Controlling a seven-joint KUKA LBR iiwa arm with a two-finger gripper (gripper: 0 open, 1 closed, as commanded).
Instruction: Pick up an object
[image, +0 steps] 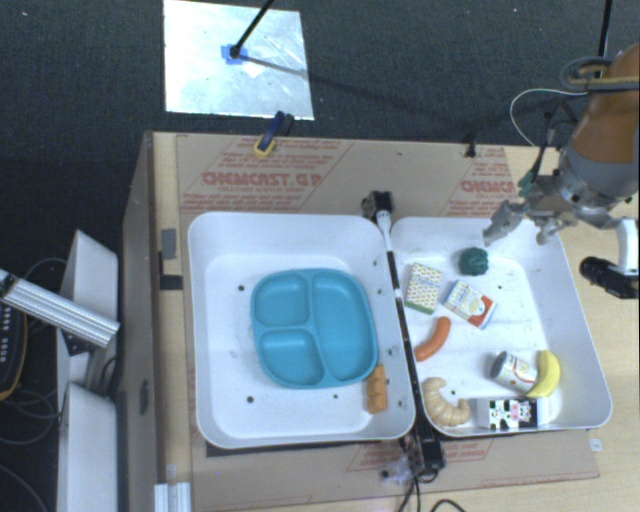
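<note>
My gripper (520, 229) hangs over the back edge of the right bin (585, 330), its two fingers spread open with nothing between them. A dark green lump (474, 261) lies just below and left of the fingertips. Further forward in that bin are a patterned box (424, 287), a small white carton (469, 303), an orange sausage (432, 338), a can (514, 370), a banana (546, 372), a croissant (446, 400) and a black-and-white carton (510, 412).
The left bin (215, 300) holds a blue divided plate (312, 326) and a brown fried piece (376, 388) at its front right corner. A black divider clamp (379, 205) sits where the bins meet. Cardboard lies under both bins.
</note>
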